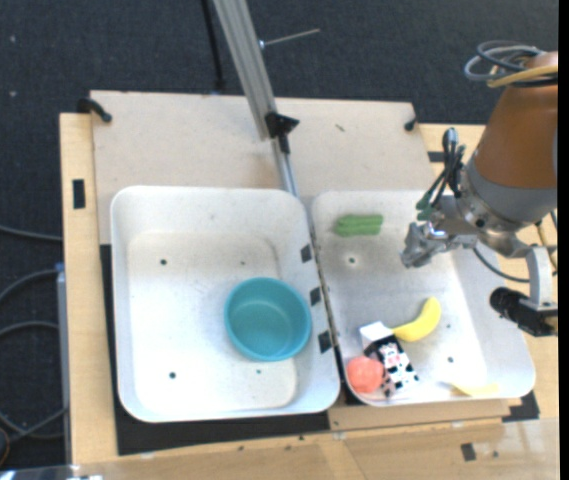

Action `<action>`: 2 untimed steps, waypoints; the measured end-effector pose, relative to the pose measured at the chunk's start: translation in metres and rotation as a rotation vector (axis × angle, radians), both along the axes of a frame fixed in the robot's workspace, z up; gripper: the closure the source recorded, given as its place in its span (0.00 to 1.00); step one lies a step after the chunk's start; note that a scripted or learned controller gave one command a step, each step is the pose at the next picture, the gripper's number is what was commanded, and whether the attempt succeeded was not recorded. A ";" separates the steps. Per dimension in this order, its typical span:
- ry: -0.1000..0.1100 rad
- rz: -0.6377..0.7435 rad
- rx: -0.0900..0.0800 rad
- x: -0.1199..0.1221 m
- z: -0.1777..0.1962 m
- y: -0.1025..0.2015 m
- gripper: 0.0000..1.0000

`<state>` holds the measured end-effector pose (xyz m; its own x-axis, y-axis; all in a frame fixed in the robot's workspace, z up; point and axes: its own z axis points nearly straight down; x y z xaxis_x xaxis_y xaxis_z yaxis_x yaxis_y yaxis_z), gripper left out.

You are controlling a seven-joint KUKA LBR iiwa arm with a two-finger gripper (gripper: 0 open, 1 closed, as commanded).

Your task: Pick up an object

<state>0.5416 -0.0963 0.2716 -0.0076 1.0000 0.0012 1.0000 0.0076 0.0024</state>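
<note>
The hand (419, 245) hangs over the right bin (484, 353), above the banana (417, 321); whether it is open I cannot tell. To do well, drop straight onto the banana's middle, clear of the nearby spotted block (392, 365).

You have two white bins: the left bin (164, 218) holds a teal-blue bowl (267, 317), and the right bin (464, 298) holds a green block (358, 225), a yellow banana (419, 322), a salmon-pink ball (365, 373) and a white piece with black spots (394, 365). Your arm (519, 138) shows orange-brown above a grey wrist. The bench (204, 138) is pale tan, the floor (24, 48) dark.
</note>
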 end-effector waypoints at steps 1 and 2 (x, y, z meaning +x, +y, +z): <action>0.002 -0.001 -0.001 -0.003 -0.015 0.051 1.00; 0.002 0.000 0.000 -0.011 -0.018 0.111 1.00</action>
<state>0.5304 0.0147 0.2541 -0.0081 1.0000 0.0016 1.0000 0.0081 0.0004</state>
